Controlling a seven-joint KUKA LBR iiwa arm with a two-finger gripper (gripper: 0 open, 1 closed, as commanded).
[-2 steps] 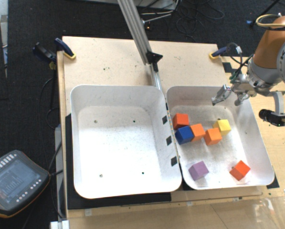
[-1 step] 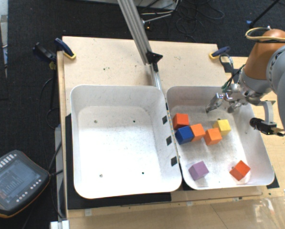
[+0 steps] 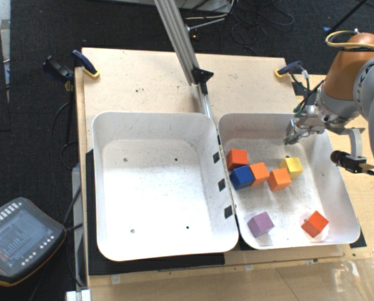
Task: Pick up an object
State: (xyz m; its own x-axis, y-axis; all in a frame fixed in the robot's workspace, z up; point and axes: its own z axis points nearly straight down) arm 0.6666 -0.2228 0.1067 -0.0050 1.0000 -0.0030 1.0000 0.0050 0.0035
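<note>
Red cube (image 3: 314,224) lies low in right bin (image 3: 340,196); tool (image 3: 292,135) above.

Gripper (image 3: 291,137) hanging over right bin (image 3: 337,193) at its 1 o'clock corner, yellow cube (image 3: 293,165) just at its 6 o'clock, orange cubes (image 3: 259,171) and blue cube (image 3: 242,177) clustered, purple cube (image 3: 260,224) near front rim, left bin (image 3: 105,168) alongside

Two bins sat side by side on the tabletop (image 3: 149,80), the left bin (image 3: 111,130) touching the right bin (image 3: 340,193) along their shared edge. All the blocks lay in the right bin: a cluster of five (image 3: 260,171) near its middle, two more (image 3: 260,223) apart toward its front. The claw (image 3: 292,135) hung over that bin's rear part, behind the cluster.
</note>
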